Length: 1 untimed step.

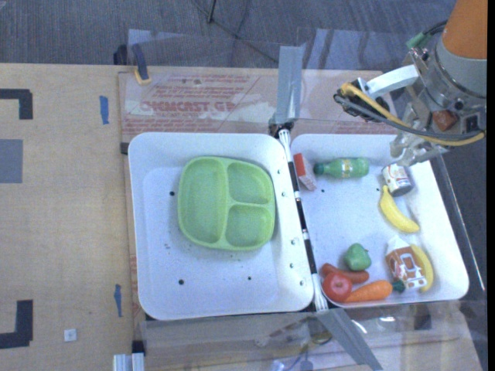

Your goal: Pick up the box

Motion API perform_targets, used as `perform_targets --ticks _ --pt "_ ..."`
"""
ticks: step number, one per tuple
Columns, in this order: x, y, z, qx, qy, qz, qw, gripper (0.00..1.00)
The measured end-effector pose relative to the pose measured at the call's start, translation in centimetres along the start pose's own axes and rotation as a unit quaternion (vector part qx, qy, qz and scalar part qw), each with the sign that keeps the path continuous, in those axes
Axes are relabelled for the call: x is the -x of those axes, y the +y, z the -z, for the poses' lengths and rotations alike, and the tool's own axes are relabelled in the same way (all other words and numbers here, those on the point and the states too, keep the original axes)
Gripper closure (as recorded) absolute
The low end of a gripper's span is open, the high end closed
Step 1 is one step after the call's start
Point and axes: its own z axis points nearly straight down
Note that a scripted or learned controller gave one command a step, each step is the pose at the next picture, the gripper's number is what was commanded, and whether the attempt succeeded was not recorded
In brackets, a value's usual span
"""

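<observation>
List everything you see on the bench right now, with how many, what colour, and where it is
bins: 2, white, side by side on the bench
divided plate: 1, green, left bin
bottle: 1, green, right bin, far side
small red item: 1, right bin, far left corner
can: 1, white, under the gripper
banana: 1, yellow, right bin
box: 1, orange and white, near right
pepper: 1, green
tomato: 1, red
carrot: 1, orange
gripper: 1, grey, above the can
</observation>
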Motion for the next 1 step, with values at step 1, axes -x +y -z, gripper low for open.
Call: perform_targets --ticks 1 --pt "0.00 -0.01 0.00 0.000 0.000 0.000 1.0000 0.00"
